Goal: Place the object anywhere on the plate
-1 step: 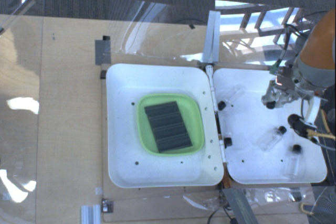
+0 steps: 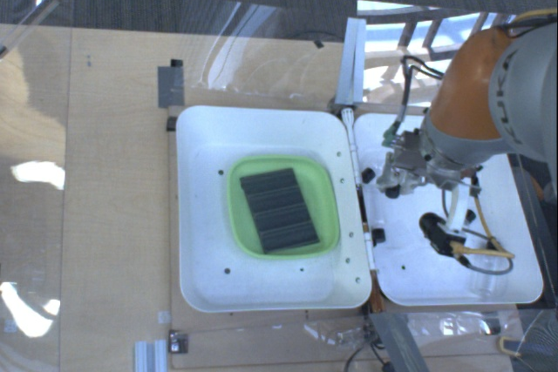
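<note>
Left bin (image 2: 200,274): green square plate (image 2: 236,218) sitting roughly centred in it. Dark grey ribbed block (image 2: 279,210) lying flat on plate, slightly skewed, well inside the rim. Right bin (image 2: 506,187): butted against left bin along the shared edge. Gripper (image 2: 390,179) low over right bin's left half, near that edge, well apart from block. Open or closed: cannot tell from this angle. Grey arm (image 2: 523,100) with orange band (image 2: 462,91) reaching in from right.
</note>
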Robot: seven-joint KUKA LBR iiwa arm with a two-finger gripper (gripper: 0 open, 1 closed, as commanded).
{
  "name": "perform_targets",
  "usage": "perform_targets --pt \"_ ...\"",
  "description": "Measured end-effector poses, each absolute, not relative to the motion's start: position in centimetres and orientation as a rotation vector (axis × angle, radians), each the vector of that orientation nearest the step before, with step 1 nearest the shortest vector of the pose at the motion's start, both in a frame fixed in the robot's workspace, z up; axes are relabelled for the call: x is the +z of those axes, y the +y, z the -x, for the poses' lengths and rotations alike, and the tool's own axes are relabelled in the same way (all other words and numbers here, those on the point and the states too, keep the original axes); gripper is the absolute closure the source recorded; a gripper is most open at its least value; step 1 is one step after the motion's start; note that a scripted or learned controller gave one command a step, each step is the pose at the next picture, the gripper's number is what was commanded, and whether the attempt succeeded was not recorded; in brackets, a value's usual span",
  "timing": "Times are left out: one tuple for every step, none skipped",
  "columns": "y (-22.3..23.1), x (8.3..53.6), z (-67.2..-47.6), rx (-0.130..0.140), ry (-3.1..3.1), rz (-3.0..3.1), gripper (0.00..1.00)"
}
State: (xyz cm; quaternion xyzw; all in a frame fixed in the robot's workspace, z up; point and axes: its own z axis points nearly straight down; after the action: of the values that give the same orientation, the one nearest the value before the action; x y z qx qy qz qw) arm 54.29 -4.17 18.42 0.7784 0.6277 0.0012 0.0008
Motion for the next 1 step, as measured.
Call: perform_targets --pt "2.69 18.51 -55.91 0.007 2.037 -2.388 1.00"
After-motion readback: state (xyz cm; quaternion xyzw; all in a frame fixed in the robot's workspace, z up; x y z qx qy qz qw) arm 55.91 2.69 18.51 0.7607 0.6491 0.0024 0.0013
